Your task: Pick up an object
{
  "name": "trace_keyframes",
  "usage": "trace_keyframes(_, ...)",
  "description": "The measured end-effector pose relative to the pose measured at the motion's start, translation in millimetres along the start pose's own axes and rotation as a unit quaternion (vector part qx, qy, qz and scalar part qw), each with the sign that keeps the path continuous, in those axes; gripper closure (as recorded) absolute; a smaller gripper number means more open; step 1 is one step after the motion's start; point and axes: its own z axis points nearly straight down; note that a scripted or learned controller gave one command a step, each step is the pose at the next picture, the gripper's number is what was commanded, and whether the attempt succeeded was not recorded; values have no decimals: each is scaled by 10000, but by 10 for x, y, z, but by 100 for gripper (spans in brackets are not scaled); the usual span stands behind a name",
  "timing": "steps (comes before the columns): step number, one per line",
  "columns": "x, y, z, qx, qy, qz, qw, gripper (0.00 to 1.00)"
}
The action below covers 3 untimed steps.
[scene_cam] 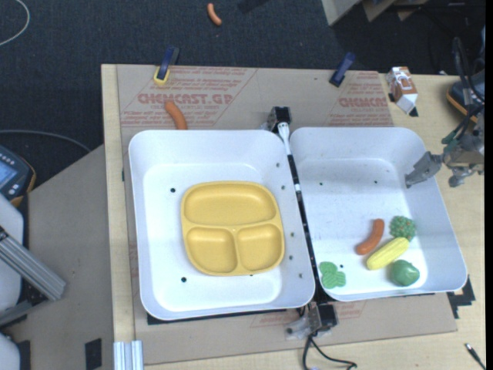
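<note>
The right bin [347, 160] holds several toy foods near its front right corner: an orange sausage [370, 237], a yellow corn cob [387, 253], a green broccoli piece [402, 227], a green pepper [404, 272] and a green leafy piece [332, 275]. My gripper [439, 174] hangs over the bin's right rim, well behind the food. It is open, and nothing sits between its two grey fingers. A yellow divided plate [231, 227] lies in the left bin [142, 160].
A second orange sausage [176, 115] lies on the cardboard behind the left bin. Two clamps [163, 68] [342, 69] grip the board's back edge. A small carton [402, 87] stands at the back right. Cables run at the front [316, 326].
</note>
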Motion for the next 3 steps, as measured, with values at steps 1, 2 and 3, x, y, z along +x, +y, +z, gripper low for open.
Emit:
trace_keyframes(1,6,29,-75,-68,-19,-19,10000,0)
trace_keyframes(2,67,-6,374,-46,-8,-19,10000,0)
trace_keyframes(3,-18,-43,951,-38,-7,-13,10000,0)
